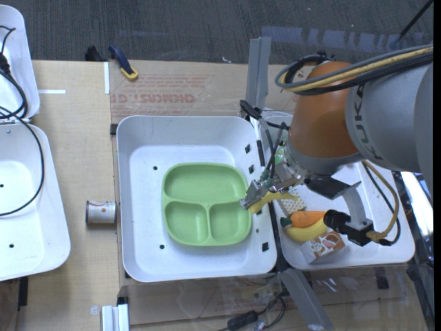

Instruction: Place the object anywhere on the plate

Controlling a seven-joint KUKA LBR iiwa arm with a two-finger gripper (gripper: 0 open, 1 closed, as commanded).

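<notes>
One gripper [256, 197] hangs at the green plate [205, 203] rim, mid-frame; I think something yellow sits in it, but I can't tell its opening.

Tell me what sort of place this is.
Most likely a robotics lab bench rigged for pick-and-place trials. A KUKA arm reaches over two shallow white bins; one holds a green divided plate, the other toy food such as a carrot. Loose cables trail nearby.
</notes>
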